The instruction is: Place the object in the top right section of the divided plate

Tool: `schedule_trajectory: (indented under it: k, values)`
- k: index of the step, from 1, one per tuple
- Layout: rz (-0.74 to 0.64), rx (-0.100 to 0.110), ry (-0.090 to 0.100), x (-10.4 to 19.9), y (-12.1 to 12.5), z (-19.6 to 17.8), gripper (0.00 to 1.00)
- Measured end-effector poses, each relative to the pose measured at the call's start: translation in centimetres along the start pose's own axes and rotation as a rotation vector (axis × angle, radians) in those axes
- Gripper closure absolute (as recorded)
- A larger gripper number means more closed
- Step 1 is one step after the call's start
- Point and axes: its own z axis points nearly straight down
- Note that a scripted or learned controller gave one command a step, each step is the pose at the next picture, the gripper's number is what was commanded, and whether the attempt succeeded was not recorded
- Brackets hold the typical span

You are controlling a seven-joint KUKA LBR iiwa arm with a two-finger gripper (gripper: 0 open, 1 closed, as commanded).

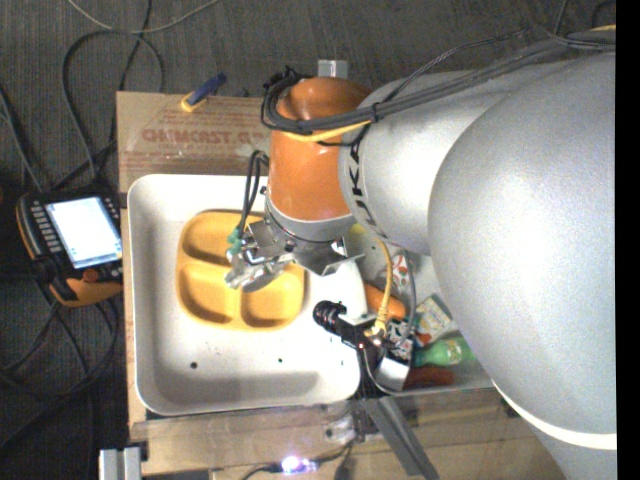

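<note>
Over the middle of the yellow plate (200, 273) hangs the gripper (250, 268), close above it; whether it is released, clenched or grasping anything I cannot tell. The plate lies in the left bin (150, 368), nearer that bin's upper edge than its lower edge. A small green bit (238, 236) shows against the gripper's upper left side; I cannot tell whether it is the object. An orange piece (388, 306), packet (432, 316), green thing (447, 351) and red thing (430, 376) crowd the right bin's (440, 390) lower left corner.
</note>
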Motion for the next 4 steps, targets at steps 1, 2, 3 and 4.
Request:
schedule_trajectory:
  k: [1,2,3,4]
  values:
    - [0.063,0.001,0.001,1.3,1.5,-0.1,1.00]
    - [-0.021,0.000,-0.002,0.0,-1.7,1.5,1.00]
    - [0.041,0.000,0.001,0.2,0.5,1.2,1.00]
    - [0.105,0.002,0.002,0.3,0.5,2.0,1.00]
